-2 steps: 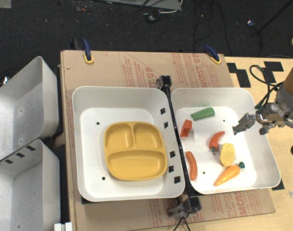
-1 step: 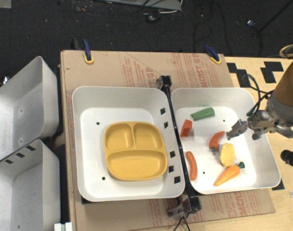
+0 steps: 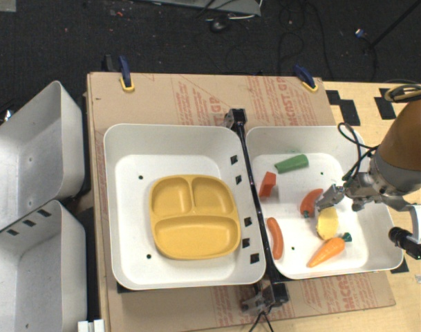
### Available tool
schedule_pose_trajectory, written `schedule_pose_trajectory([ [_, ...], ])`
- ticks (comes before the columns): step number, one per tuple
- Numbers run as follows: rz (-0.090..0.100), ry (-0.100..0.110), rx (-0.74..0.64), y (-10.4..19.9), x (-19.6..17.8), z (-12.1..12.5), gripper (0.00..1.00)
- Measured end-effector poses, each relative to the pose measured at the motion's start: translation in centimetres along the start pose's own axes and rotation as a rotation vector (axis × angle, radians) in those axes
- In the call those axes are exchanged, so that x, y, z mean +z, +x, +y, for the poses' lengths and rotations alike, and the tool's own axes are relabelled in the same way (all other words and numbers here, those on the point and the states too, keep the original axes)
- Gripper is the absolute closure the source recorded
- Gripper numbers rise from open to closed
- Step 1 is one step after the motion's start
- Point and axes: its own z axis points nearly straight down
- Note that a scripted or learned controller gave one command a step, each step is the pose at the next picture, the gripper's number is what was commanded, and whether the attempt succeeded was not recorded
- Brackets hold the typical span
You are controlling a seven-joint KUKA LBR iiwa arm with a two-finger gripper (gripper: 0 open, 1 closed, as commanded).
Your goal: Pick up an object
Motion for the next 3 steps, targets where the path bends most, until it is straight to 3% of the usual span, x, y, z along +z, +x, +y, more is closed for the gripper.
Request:
schedule_pose_trajectory([
  [1,-0.002,-0.006,-0.001,0.0,-1.4,0.1,1.0],
  [3,-0.004,-0.01,-0.005,0.1,-9.8,0.3,1.0],
])
